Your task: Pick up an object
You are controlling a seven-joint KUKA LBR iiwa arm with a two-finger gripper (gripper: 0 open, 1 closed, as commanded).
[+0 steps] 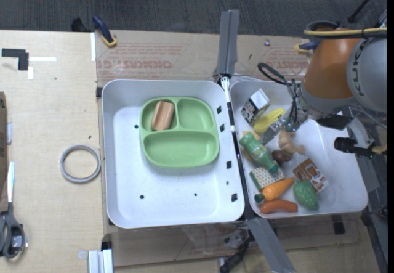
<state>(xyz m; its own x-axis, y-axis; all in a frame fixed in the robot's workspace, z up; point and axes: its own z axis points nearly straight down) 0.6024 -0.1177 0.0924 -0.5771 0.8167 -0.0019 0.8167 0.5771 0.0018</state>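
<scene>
Two shallow white bins sit side by side on the surface (49, 111). Nearest the camera in the right bin (345, 201) lie an orange-red sausage-shaped piece (278, 206), a carrot (278, 188) just above it and a green knobbly piece (306, 194) beside them. A brown patterned packet (309, 174) lies just behind the green piece, and a green-checked card (265, 176) lies left of the carrot. Further back are a dark round item (282, 156), a pale lumpy piece (287, 142) and a green bottle (255, 148) lying on its side. A yellow banana-like piece (268, 121) and a small black-and-white box (255, 105) occupy the far left part of this bin.

The left bin (123, 198) holds a green divided plate (181, 133), with a tan bread-like roll (162, 115) in its far left compartment.

The end effector (284, 126) is low over the right bin, next to the yellow piece and above the pale lumpy piece. Its tip is small and cluttered in this view, so whether it is spread or closed cannot be told, and no item is seen between its parts.

On the surface at left lie a roll of tape (80, 162) and, near the front edge, scissors (11, 228).
</scene>
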